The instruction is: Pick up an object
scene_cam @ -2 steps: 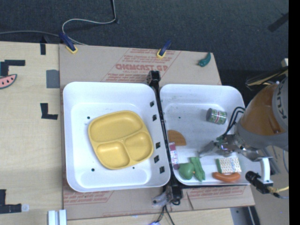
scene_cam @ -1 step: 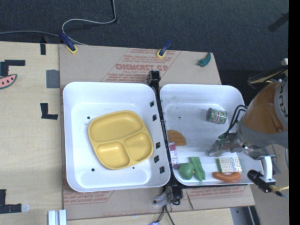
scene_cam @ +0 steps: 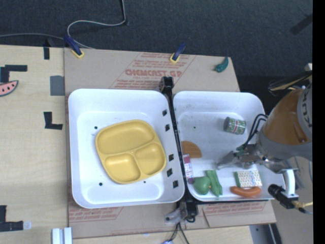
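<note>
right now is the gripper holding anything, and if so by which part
Nothing is held, as far as the view shows. The gripper hangs over bare floor of the right bin, between the can and the green toys, with nothing between its fingers.

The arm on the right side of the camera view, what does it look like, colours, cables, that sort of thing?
The arm is bulky and rounded, with an orange band above a grey wrist section. Thin black cables loop beside it. Its gripper is slim, grey metal, tapering to a point over the right bin.
</note>
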Controlling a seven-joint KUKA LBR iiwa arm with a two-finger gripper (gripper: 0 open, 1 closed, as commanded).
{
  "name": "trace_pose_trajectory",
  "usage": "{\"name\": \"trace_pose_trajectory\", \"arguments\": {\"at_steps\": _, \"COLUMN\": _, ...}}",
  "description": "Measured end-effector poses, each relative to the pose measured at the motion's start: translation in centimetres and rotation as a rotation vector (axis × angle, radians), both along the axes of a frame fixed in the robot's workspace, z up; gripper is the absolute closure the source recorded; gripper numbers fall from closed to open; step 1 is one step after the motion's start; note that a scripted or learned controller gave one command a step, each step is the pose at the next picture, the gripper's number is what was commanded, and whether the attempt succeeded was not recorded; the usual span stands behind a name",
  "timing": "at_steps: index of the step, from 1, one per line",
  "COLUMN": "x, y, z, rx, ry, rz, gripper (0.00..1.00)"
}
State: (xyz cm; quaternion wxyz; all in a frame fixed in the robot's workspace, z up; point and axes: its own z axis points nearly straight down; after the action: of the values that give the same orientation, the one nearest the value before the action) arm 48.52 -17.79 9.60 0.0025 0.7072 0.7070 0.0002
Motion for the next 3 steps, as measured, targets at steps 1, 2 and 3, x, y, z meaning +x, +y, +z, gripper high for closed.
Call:
{"name": "trace_pose_trajectory", "arguments": {"at_steps": 1, "x": -0.08, "y": 0.02, "z": -0.98, "rx": 0.0, "ry": 0.001, "rz": 0.0, "gripper": 0.0}}
{"name": "trace_pose_trajectory", "arguments": {"at_steps": 2, "x": -0.02, "y": -0.05, "z": 0.0, "rx": -0.002, "ry": -0.001, "rz": 0.0, "gripper": 1.0}}
{"name": "trace_pose_trajectory", "arguments": {"at_steps": 3, "x": -0.03, "y": -0.05, "z": -0.02, "rx": -0.002, "ry": -0.001, "rz": 0.0, "gripper": 0.0}}
